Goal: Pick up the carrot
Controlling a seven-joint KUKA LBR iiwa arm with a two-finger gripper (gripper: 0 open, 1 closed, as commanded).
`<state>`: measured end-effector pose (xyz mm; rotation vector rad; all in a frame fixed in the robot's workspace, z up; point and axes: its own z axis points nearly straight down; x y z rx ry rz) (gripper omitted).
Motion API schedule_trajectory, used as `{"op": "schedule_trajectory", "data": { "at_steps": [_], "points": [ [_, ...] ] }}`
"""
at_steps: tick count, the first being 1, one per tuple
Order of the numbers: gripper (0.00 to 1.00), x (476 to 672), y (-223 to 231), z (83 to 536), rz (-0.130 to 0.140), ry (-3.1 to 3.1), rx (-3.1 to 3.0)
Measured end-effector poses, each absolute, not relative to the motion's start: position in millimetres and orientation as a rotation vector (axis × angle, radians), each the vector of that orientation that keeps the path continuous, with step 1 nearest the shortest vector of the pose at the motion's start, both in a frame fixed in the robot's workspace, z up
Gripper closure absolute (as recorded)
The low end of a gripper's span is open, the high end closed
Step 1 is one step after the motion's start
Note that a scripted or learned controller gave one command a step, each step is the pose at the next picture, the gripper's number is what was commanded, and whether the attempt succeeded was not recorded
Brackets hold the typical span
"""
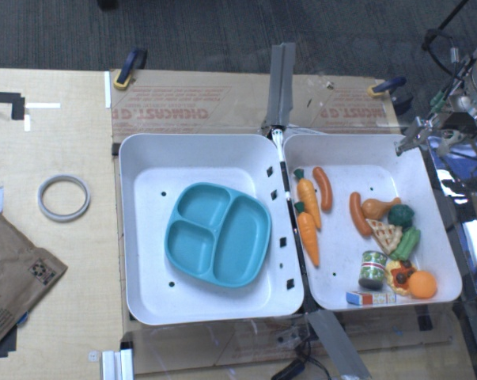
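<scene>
Two orange carrots with green tops lie end to end along the left wall of the right bin [452,236]. The upper carrot [307,200] sits nearer the back. The lower carrot [309,237] points toward the front. Both lie flat, and their sides are close to the bin's wall. A red sausage [323,188] lies just right of the upper carrot.
The right bin also holds a second sausage [355,212], a drumstick [379,208], broccoli [401,214], a waffle wedge [384,233], a green cucumber [406,244], a small can [372,266], an orange [422,285] and a little box [371,298]. A blue divided plate [218,234] lies in the left bin [143,212]. A tape ring [64,197] rests on the bench.
</scene>
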<state>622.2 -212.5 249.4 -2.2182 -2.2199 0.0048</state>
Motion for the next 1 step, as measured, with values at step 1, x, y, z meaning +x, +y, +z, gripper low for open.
{"op": "schedule_trajectory", "data": {
  "at_steps": [1],
  "points": [
    [0.0,597.3,-114.1,188.1,0.006,-2.33,-2.102]
  ]
}}
